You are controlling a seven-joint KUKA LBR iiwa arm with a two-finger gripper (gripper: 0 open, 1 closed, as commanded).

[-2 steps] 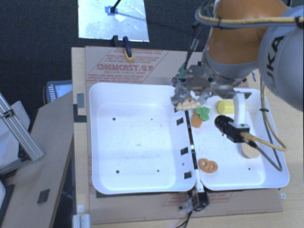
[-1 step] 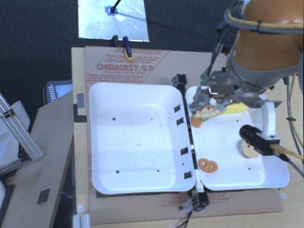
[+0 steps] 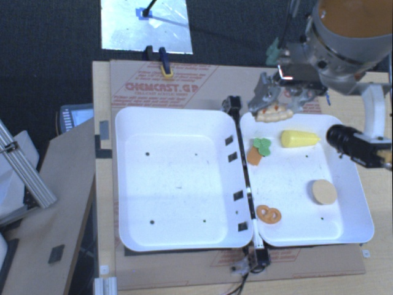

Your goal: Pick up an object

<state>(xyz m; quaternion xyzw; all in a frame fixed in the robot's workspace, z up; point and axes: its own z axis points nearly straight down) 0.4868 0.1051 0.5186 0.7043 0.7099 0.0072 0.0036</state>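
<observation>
Nearest the camera, a small pretzel [image 3: 268, 214] lies close to the front left corner of the right bin [image 3: 350, 226]. Farther back and to the right sits a round tan disc [image 3: 323, 192]. A yellow corn-like piece [image 3: 299, 139] rests toward the bin's far side, with a carrot [image 3: 258, 150] (orange body, green top) to its left near the dividing edge. The claw [image 3: 277, 102] hangs over the bin's far rim, just above a pale, flat pastry-like piece [image 3: 274, 113] that lies at the rim; whether its grip is wide or narrow cannot be told. The left bin [image 3: 129, 183] sits beside it on the surface [image 3: 153, 85].
</observation>
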